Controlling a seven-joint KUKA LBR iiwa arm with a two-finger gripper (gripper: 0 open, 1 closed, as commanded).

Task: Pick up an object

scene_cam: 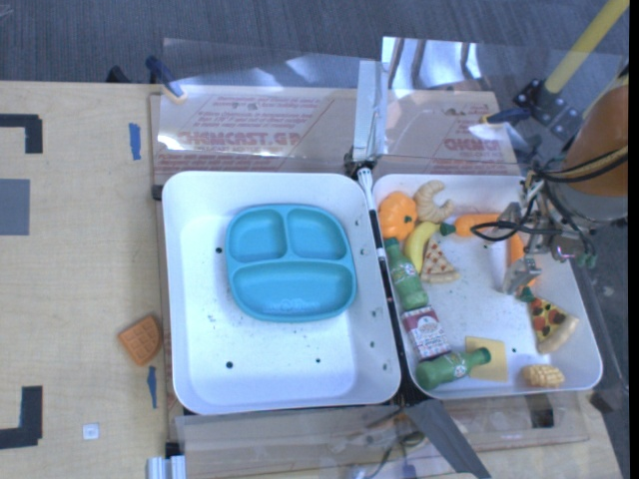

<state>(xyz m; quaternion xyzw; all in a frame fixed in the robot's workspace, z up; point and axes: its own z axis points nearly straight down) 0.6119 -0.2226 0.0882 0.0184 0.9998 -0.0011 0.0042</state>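
I am viewing the desk (70, 228) from above. It is carrying two shallow white bins side by side.

Left bin (200, 367): it is holding a blue divided plate (292, 262), lying flat toward the far half of the bin. The plate's three compartments are holding nothing that I can see.

Right bin (589, 352): it is holding the toy food. An orange pumpkin (396, 213) and a pale croissant (432, 200) are lying at the far-left corner, with a yellow banana (420, 239) and a pizza slice (436, 262) just beside them. Two green bottles are lying along the left wall: one (403, 272) behind, one (444, 368) in front, with a small red-labelled packet (426, 331) between them. A cheese wedge (486, 357) and a corn piece (542, 374) are sitting near the front wall. A second pizza slice (551, 320) is lying at the right.

Outside the bins, a waffle piece (141, 338) is resting on the desk.

The tool (523, 277) is hanging over the right bin, above the second pizza slice; cables are obscuring it, so I cannot tell its state.
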